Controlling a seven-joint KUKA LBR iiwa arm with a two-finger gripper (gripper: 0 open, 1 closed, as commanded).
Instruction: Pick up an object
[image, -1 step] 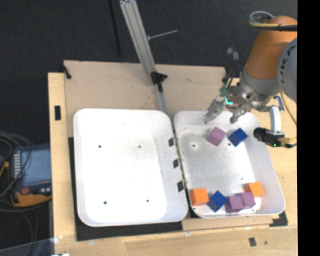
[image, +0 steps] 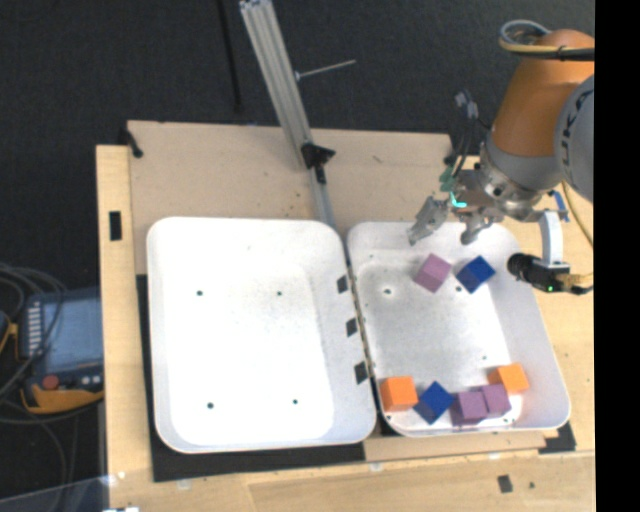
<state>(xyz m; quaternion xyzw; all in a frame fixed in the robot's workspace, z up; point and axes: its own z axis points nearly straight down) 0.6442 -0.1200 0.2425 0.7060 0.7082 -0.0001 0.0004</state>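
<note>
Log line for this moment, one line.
hand: open, holding nothing, above right bin far edge | nearest: purple block, blue block | others along bin's near edge | pick: not yet done

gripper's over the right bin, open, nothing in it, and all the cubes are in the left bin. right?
Not quite. The camera view shows the cubes in the right bin, not the left bin: a purple cube and a blue cube near the top, the others along its bottom edge. The rest stands: the gripper is over the right bin, open, nothing in it.
</note>
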